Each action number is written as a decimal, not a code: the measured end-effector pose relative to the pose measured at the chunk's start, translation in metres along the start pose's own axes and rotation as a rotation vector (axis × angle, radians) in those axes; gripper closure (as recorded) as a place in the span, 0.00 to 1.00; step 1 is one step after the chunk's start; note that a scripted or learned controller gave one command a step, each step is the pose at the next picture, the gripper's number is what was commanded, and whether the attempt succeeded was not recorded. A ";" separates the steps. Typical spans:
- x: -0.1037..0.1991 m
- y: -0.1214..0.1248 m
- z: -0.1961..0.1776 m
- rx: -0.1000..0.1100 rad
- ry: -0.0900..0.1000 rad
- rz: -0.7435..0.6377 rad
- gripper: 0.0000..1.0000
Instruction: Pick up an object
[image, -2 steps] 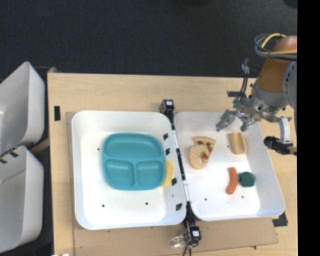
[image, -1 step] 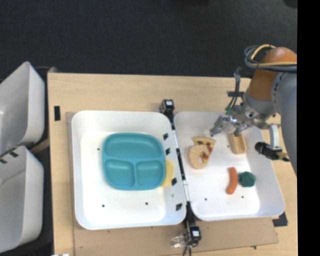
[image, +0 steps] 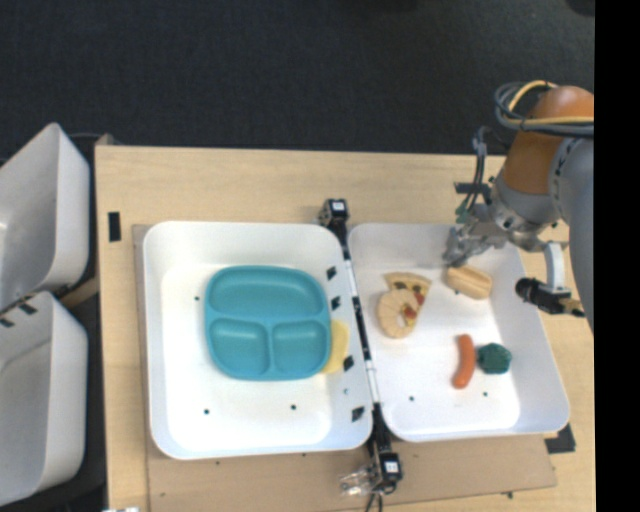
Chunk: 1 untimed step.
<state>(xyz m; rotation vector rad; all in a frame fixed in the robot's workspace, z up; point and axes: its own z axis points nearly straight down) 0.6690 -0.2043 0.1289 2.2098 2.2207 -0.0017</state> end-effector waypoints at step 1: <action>-0.004 -0.003 -0.064 -0.003 0.005 0.005 1.00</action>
